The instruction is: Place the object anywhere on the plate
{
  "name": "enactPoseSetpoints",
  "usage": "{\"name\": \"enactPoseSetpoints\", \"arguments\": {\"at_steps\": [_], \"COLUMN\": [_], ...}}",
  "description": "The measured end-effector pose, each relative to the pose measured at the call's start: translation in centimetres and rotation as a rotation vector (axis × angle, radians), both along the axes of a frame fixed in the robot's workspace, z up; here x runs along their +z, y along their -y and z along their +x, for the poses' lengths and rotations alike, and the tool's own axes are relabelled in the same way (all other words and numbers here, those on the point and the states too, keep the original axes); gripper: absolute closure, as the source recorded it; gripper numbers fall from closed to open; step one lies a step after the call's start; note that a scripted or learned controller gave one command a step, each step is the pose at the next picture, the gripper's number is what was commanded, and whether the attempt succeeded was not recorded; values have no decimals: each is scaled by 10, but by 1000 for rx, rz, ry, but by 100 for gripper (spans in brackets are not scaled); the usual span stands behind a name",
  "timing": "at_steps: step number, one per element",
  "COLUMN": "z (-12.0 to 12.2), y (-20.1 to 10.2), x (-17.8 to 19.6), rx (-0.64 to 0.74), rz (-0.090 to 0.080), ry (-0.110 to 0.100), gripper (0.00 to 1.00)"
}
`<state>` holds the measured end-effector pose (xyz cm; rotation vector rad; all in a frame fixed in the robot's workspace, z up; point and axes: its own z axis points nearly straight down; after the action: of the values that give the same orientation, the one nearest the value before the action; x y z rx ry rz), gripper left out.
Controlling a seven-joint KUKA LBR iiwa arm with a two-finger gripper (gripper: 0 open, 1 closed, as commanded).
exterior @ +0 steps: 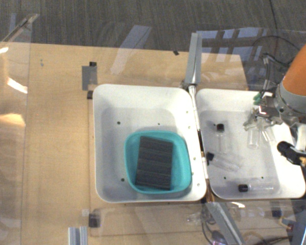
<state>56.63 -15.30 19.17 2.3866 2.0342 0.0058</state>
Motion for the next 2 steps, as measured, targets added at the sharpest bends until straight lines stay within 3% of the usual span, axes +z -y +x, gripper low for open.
{"name": "enactPoseSetpoints", "arguments": {"at_steps": [1,2], "z": [-54,-63], "y": [-70,-154], "x": [-6,-7], "rx": [66,164], "rz": [2,2], "ry": [-3,-3], "gripper": [100,100]}}
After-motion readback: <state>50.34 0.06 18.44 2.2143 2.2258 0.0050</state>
